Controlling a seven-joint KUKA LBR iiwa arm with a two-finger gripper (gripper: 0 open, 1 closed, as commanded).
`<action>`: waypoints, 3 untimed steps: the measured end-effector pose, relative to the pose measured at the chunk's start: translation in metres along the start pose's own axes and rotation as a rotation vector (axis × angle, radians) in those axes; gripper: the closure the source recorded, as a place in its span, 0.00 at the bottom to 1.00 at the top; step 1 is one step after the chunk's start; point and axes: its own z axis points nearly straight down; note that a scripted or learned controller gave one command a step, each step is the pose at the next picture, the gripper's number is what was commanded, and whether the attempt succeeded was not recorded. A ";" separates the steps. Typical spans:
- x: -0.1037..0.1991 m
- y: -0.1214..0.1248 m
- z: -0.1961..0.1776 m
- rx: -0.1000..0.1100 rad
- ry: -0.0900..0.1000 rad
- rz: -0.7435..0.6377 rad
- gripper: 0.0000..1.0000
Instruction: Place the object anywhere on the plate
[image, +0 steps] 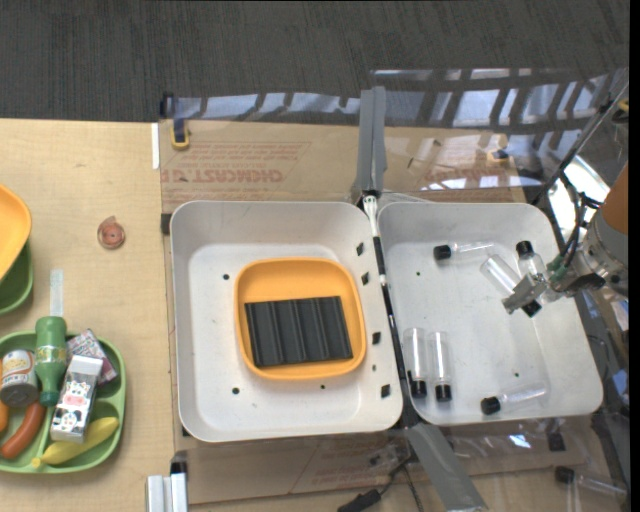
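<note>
Two white bins sit side by side; the left bin (200, 400) holds an orange plate (298, 276). Clear vials lie in the right bin (470, 215); the gripper (524, 297) hovers beside one vial (497, 270), its opening impossible to tell.

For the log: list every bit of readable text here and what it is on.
"CHEMCAST", upside down from this camera, on the brown cardboard sheet behind the bins.
Smaller print around it: too blurred to read.
Labels on the toy food packets in the green tray: too small to read.

Cardboard sheet (262, 172) — red print, mirrored "CHEMCAST".
</note>
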 end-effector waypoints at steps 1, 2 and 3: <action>0.011 0.046 -0.013 0.000 -0.001 -0.285 1.00; -0.031 0.120 0.003 -0.002 -0.002 -0.529 1.00; -0.067 0.121 -0.038 -0.003 -0.004 -0.706 1.00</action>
